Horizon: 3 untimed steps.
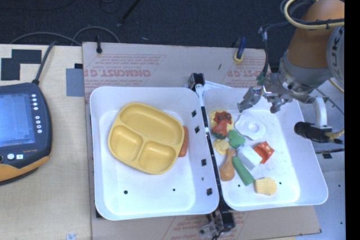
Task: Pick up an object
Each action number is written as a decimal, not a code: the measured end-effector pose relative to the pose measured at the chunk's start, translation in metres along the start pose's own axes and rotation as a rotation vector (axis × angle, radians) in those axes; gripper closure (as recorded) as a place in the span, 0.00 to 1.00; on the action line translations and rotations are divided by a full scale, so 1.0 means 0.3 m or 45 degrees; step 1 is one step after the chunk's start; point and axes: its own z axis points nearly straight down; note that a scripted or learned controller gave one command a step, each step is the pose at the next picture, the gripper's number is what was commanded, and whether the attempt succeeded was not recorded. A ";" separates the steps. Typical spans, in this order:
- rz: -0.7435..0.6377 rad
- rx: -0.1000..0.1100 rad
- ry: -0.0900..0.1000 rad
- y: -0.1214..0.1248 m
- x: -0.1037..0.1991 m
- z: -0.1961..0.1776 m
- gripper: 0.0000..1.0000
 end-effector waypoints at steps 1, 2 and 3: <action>0.000 0.002 0.001 0.000 -0.002 -0.033 1.00; -0.013 -0.002 0.005 -0.187 0.365 -0.191 1.00; -0.008 -0.009 0.002 -0.322 0.533 -0.489 1.00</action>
